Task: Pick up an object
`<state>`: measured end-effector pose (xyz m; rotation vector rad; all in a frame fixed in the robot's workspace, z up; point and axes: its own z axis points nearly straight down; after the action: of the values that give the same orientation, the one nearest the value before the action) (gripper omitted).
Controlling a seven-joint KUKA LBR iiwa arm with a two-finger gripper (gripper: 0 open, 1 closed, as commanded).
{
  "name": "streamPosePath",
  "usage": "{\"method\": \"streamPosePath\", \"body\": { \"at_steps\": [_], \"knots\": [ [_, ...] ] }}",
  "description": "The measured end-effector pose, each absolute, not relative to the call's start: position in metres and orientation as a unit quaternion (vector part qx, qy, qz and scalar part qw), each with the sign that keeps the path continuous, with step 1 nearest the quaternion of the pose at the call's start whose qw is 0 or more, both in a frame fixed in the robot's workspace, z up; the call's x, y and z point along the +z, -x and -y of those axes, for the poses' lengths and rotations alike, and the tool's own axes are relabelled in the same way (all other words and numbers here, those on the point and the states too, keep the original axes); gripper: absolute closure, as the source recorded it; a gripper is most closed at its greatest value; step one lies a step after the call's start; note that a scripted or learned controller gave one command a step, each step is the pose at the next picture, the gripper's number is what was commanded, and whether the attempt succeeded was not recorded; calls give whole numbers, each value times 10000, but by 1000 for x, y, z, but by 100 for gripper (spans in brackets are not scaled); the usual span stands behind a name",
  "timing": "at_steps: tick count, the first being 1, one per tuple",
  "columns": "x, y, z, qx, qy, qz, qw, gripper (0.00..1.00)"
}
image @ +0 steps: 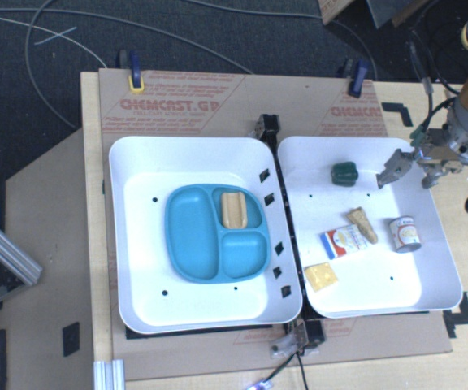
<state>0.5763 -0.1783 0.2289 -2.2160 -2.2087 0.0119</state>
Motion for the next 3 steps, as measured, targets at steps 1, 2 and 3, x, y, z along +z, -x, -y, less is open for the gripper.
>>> {"method": "streamPosePath", "body": {
  "at_steps": [1,2,3],
  "knots": [
    [237,-579,178,0,7070,7072,5,0],
    [186,-572,169,12,7070,7072,31,0],
    [137,-562,166,12,7071,7071,32,0]
  ]
}}
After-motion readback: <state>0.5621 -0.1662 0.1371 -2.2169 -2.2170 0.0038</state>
